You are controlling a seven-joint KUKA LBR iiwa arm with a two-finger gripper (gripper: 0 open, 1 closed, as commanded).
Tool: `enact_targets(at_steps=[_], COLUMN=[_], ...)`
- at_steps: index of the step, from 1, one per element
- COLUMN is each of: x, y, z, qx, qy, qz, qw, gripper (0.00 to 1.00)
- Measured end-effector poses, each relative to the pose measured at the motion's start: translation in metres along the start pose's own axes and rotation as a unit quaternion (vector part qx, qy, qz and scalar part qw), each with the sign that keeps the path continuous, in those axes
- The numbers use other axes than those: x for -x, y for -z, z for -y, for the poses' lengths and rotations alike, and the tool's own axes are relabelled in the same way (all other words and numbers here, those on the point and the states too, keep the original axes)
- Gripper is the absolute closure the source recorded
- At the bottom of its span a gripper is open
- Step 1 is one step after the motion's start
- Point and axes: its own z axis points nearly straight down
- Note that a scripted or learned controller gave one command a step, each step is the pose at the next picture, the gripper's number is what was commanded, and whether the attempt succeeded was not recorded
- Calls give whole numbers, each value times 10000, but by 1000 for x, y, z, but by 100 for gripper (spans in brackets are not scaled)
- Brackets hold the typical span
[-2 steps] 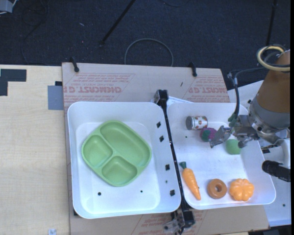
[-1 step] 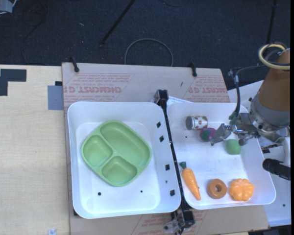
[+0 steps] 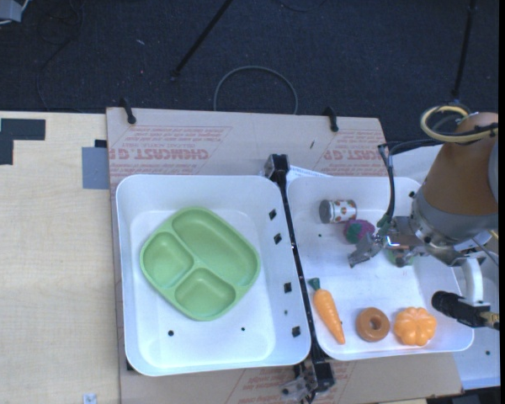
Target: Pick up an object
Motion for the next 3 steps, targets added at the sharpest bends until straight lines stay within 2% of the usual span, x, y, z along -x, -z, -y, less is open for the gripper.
enact_targets(at_steps=[2,3], x=[1,3], y=[-92,-79], z=[4,4], qx=[32,40], qy=[-1,-31], qz=[7,7], qw=[10000,10000], gripper=[0,100])
